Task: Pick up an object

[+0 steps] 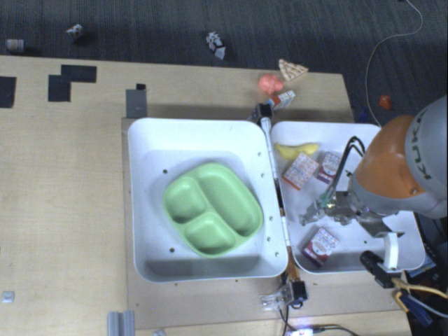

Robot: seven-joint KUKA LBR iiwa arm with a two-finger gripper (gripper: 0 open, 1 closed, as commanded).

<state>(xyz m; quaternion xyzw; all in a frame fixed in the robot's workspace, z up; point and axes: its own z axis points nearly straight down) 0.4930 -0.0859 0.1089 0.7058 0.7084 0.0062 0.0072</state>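
Gripper in right bin; fingers' state can't tell; small packet lies just below it, twd camera.

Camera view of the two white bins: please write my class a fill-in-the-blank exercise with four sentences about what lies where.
1. The divided plate in the left bin is ____ in colour.
2. That plate has ____ compartments.
3. The yellow banana lies in the ____ bin.
4. The gripper hangs over the ____ bin, near a small packet.

Missing words: green; three; right; right
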